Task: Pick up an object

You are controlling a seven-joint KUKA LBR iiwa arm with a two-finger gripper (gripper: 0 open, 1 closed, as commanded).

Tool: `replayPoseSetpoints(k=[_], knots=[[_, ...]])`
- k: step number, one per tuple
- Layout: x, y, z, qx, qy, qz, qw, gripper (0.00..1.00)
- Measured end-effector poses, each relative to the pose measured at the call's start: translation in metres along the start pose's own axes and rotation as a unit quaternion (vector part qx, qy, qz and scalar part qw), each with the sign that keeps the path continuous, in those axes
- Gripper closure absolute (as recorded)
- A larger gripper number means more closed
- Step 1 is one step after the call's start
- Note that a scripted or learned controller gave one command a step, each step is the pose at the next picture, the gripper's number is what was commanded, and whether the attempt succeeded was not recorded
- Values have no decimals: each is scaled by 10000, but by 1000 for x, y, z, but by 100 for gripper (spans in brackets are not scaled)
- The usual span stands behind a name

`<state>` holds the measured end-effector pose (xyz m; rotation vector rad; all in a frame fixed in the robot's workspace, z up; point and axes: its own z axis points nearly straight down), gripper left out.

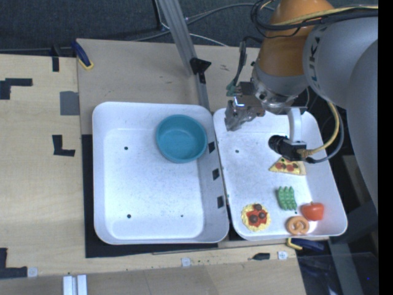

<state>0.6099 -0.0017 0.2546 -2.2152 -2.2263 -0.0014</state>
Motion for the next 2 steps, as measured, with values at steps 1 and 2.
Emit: replayPoseSetpoints(k=[1, 2], knots=[[49, -13, -4, 1, -3, 2, 10000, 100], [100, -23, 16, 9, -6, 4, 10000, 100]])
